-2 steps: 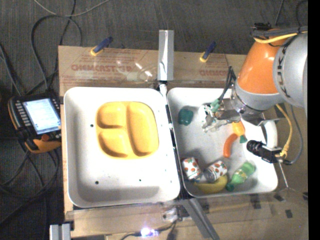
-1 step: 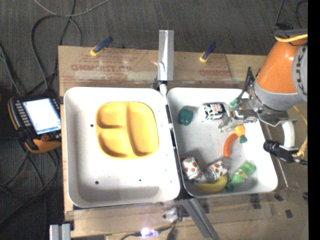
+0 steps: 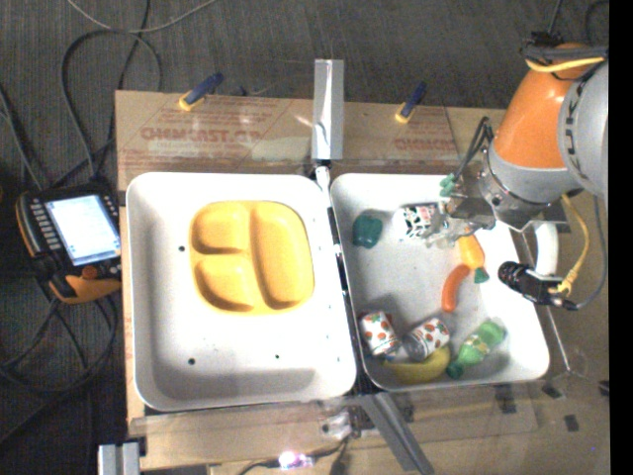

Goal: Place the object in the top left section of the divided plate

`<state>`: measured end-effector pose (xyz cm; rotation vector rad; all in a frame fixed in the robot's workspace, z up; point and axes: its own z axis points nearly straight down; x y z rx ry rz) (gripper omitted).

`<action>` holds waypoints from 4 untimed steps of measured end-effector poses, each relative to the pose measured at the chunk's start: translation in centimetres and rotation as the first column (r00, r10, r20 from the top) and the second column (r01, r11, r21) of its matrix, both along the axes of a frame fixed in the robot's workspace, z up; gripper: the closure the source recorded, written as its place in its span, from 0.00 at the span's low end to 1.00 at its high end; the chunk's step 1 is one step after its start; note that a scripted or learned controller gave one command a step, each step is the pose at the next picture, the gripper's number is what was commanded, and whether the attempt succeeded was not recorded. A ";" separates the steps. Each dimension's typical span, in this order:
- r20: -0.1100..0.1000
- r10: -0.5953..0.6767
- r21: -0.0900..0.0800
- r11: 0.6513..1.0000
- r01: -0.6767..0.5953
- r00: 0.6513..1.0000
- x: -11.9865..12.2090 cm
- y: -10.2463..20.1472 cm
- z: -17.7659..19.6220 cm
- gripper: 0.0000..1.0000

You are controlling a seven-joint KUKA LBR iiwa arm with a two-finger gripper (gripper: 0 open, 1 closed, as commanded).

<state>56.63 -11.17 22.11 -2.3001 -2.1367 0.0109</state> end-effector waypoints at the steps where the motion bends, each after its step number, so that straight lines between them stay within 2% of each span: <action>1: -0.003 -0.171 0.001 0.985 0.171 0.985 -4.9 -2.5 -10.0 1.00; 2: 0.002 -0.358 -0.005 0.934 0.358 0.934 2.3 11.1 2.3 1.00; 3: -0.003 -0.136 -0.001 0.991 0.136 0.991 -5.5 16.3 -0.1 1.00; 4: -0.004 -0.318 -0.004 0.948 0.318 0.948 -8.5 25.3 -9.2 1.00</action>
